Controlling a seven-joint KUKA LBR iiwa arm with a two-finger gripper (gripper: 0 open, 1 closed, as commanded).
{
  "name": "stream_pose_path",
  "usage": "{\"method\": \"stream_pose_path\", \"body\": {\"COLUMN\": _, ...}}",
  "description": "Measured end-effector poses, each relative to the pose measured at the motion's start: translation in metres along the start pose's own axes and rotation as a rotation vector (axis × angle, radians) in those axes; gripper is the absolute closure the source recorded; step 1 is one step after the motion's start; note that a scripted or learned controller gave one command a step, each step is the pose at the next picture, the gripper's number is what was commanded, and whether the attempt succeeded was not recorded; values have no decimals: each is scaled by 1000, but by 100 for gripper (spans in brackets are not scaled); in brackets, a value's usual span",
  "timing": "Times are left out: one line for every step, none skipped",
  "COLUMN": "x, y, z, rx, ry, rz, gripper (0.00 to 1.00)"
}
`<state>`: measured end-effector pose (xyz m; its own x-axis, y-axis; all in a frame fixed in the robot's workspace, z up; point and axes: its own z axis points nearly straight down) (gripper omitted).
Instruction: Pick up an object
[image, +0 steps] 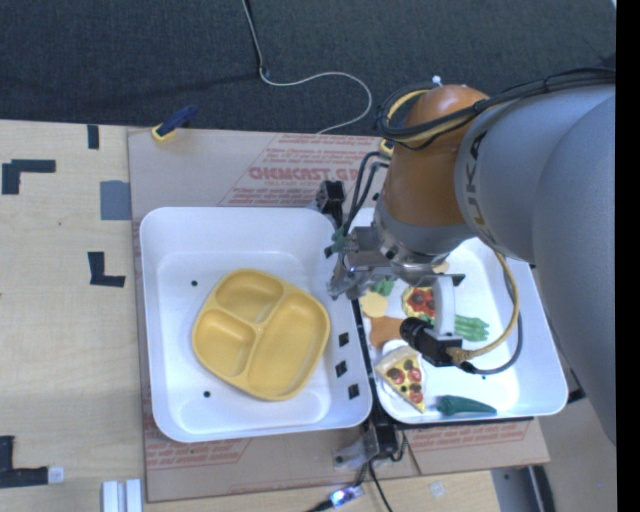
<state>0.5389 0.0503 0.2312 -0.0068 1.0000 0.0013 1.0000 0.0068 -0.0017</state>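
Observation:
The arm reaches down into the right bin, its orange wrist band over the bin's upper left part. My gripper sits low at the bin's left side, just above a pale yellow round piece and an orange-brown piece. Toy food lies around it: a pizza slice at the front left, a second pizza piece to the right of the gripper, a green leafy item, and a dark green pepper at the front. The wrist hides the fingertips.
The left bin holds a yellow divided plate. A black cable loops over the right bin's middle. A thin wire trails at the back, and a blue and yellow clip lies at the cardboard's far left corner.

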Motion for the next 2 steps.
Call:
{"method": "stream_pose_path", "body": {"x": -16, "y": -6, "z": 8, "rx": 2, "ry": -3, "rz": 7, "gripper": 100}}
{"method": "stream_pose_path", "body": {"x": -11, "y": 1, "z": -2, "rx": 0, "ry": -1, "rz": 5, "gripper": 100}}
